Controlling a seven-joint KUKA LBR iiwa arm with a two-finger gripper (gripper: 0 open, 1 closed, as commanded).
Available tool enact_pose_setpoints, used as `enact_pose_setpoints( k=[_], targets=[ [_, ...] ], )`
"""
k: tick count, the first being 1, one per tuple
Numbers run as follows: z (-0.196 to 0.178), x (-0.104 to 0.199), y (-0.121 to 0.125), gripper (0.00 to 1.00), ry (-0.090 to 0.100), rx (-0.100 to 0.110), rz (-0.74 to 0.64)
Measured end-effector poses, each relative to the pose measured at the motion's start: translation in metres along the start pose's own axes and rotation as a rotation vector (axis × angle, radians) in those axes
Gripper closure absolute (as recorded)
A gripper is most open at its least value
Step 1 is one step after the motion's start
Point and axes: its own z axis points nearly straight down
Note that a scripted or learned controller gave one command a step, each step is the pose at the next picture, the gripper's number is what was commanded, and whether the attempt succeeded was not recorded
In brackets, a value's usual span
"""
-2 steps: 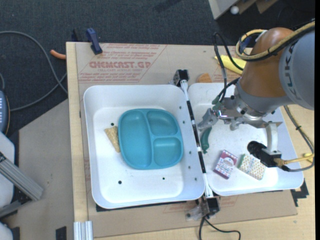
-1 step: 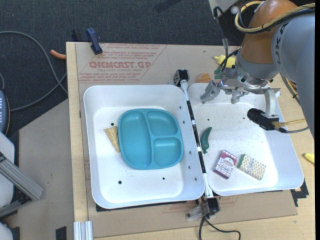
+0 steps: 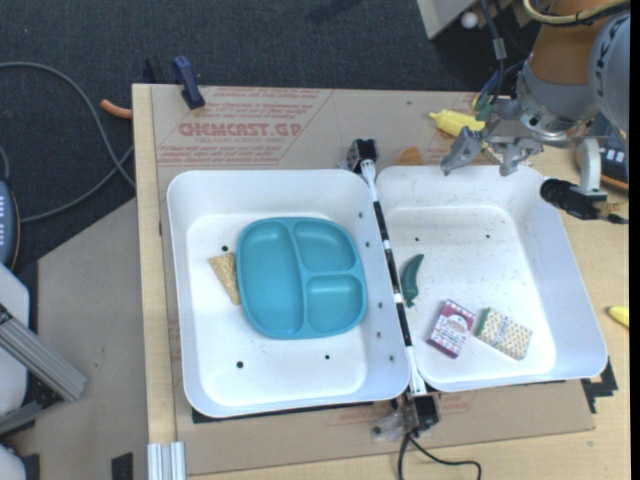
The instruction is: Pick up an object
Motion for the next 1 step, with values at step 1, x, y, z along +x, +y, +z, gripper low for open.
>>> enact_pose_setpoints(
  k=[1],
  targets=[
    [0.0295,0.0624,-0.0459,0.0,0.003,0.005,-0.002]
  ],
)
